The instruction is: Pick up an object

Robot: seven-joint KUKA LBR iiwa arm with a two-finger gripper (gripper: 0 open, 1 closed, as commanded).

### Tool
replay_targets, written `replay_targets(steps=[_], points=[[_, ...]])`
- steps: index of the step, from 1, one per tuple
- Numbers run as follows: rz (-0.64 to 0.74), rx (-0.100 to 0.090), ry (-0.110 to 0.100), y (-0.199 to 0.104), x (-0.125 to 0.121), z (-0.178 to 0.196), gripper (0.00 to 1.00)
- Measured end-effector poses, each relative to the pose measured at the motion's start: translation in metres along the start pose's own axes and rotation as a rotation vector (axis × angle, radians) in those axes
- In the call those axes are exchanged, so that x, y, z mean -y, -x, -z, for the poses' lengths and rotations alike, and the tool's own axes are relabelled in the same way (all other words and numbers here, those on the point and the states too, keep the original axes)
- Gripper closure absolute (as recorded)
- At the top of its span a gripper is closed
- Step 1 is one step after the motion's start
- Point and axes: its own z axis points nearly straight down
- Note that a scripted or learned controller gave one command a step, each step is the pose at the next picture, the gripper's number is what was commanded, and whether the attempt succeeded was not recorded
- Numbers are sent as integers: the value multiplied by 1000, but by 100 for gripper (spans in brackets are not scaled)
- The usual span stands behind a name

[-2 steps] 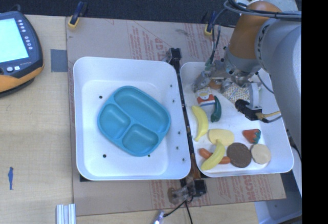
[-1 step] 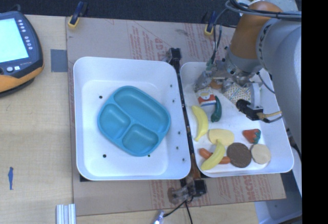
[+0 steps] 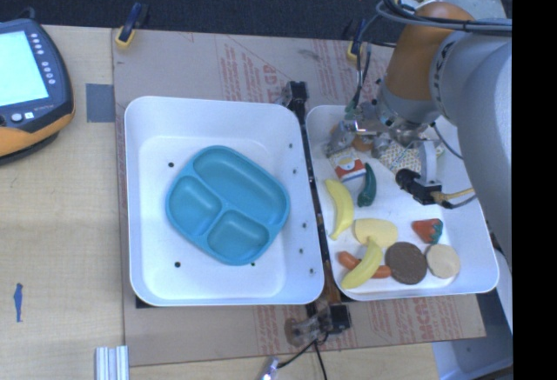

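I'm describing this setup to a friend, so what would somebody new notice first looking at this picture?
The blue divided plate lying alone in the left white bin catches the eye first. Next is the right bin, crowded with toy food such as a yellow banana and a brown disc. The grey arm with its orange band reaches over that bin's far end.

Red print repeated on cardboard sheet (image 3: 252,65) under bins; letters too small, blurred to read.
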Motion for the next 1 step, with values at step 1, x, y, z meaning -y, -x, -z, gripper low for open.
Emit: replay_targets(steps=[1], points=[[2,3,3,15,96,-1,0]])
